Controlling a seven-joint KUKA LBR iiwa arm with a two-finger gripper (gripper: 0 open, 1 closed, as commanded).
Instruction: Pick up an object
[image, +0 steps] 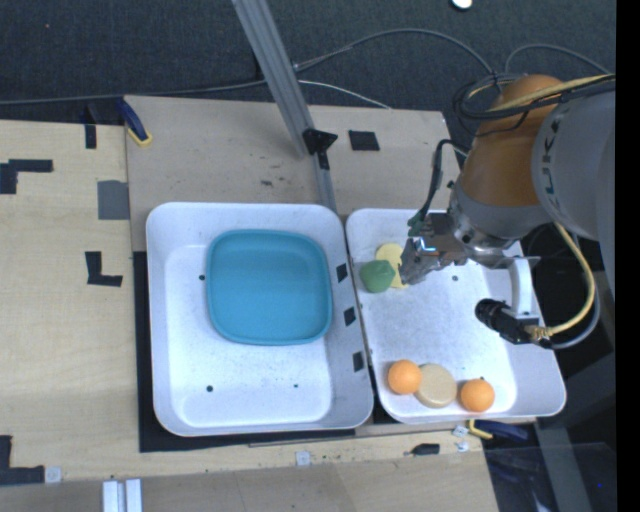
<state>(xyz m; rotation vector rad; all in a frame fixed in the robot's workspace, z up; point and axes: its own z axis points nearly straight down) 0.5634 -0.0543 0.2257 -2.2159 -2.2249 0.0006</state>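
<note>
Left bin (170, 330): sits on the bench beside the right bin, their inner walls touching; a square plate (268, 286) lies in its middle.
Right bin (455, 310): holds every small object.
Far left corner of right bin: a round object (377, 276) lies against the inner wall, touching a second object (391, 258) just behind it.
Gripper (418, 262): hangs just right of that pair, the arm (520, 150) reaching in from the right.
Near wall of right bin: a ball (404, 377), a disc (436, 385) and a second ball (477, 395) lie in a row, left to right, the disc touching both.
</note>
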